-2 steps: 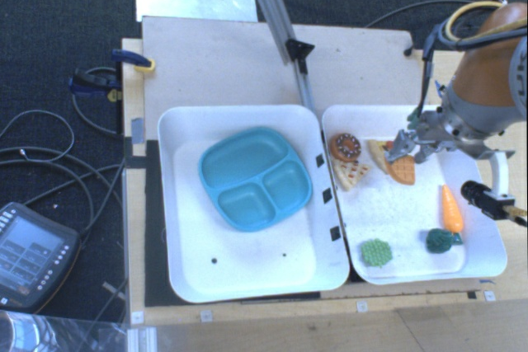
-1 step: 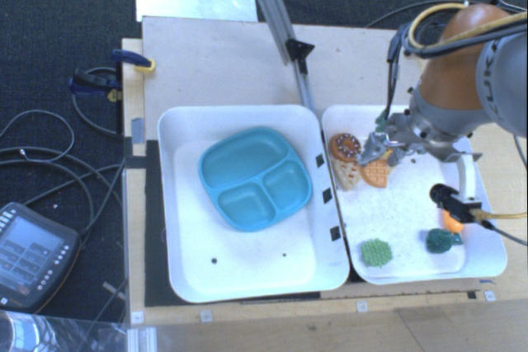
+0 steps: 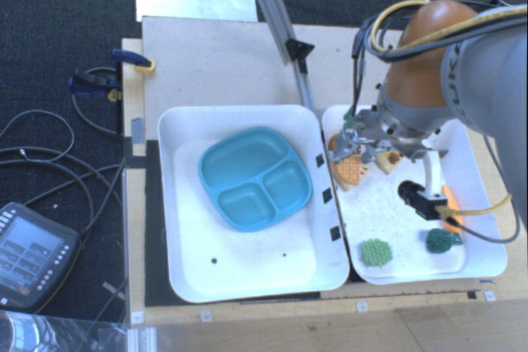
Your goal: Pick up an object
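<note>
In the right bin (image 3: 487, 260) my gripper (image 3: 360, 146) hangs low over the bin's far left corner. Just below it lies an orange waffle-like piece (image 3: 349, 171), touching or nearly touching the gripper's tip. A small tan piece (image 3: 386, 161) lies beside the gripper on its right. Nearer the front are a round green knobbly piece (image 3: 377, 252) and a teal piece (image 3: 440, 241). A small orange item (image 3: 449, 198) is partly hidden behind the robot's bracket. The arm's body covers the bin's far right part.
The left bin (image 3: 190, 260) holds a blue divided plate (image 3: 255, 177). A grey rod (image 3: 272, 4) slants down from the top to the wall between the bins. Cables and a handheld unit (image 3: 29, 251) lie off the bench at left.
</note>
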Robot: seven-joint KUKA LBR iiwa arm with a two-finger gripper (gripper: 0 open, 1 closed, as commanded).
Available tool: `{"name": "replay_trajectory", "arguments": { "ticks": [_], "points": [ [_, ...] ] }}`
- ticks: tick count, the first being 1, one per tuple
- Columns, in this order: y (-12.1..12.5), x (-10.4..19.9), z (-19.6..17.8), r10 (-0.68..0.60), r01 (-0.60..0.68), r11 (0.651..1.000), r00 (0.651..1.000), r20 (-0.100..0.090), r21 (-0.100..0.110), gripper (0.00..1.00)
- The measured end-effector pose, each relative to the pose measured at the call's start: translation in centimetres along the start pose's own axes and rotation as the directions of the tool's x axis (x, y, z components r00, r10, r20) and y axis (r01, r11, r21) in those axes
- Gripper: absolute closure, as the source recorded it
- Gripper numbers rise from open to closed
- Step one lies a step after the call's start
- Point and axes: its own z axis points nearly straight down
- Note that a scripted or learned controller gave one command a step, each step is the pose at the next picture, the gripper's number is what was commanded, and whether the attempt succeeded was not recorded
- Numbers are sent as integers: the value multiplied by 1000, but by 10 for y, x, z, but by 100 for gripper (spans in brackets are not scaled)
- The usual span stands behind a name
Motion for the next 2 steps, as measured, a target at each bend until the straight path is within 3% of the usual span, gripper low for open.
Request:
{"name": "replay_trajectory", "arguments": {
  "ticks": [2],
  "points": [
    [-2,108,-27,-1,1,1000,1000,-1,-1,100]
  ]
}}
